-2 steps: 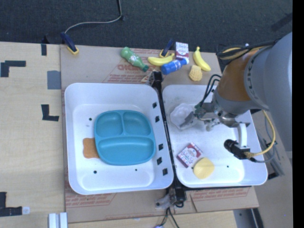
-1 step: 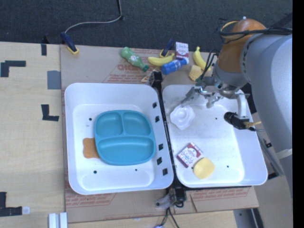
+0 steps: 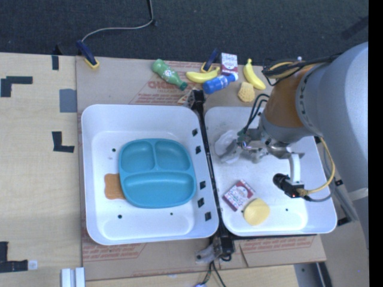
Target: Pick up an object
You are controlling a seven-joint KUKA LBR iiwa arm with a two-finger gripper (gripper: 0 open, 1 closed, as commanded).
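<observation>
My gripper is low in the right bin, near its left wall, under the grey arm with the orange band. A clear, crumpled-looking plastic object lies right against the gripper's left side; whether it is held I cannot make out. Nearer the front of the same bin lie a red and white packet and a yellow lemon-like piece, both apart from the gripper.
The left bin holds a blue divided plate with an orange piece poking out at its left. Behind the bins lie a green bottle, two bananas, a blue bottle and a small carton.
</observation>
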